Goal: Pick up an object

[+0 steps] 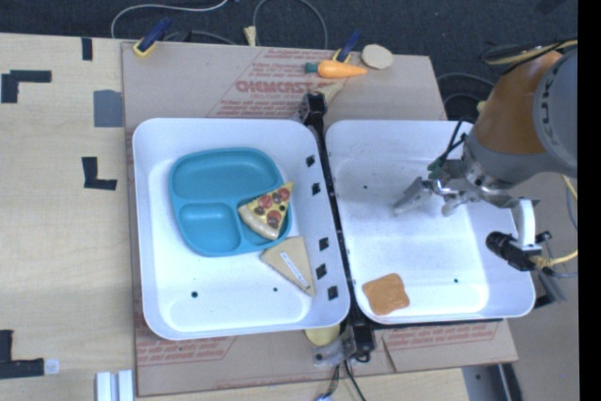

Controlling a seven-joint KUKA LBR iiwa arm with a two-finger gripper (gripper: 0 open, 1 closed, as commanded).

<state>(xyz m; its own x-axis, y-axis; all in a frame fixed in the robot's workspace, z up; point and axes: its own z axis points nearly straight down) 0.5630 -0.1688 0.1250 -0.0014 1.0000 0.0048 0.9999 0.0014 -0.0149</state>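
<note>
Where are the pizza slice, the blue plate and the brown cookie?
pizza slice [267,210]: camera view, middle of its topping.
blue plate [208,178]: camera view, bare floor of its big upper compartment.
brown cookie [385,294]: camera view, centre of its top face.

Even bright light, soft focus (slightly grainy)

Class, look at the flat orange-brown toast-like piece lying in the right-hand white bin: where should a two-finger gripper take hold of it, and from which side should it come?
Come from straight above. The flat orange-brown toast-like piece lies flat on the floor of the right-hand white bin, so probably only its edges offer a grip: pinch across two opposite edges. It sits near the bin's front wall, so side approaches look cramped.
</note>
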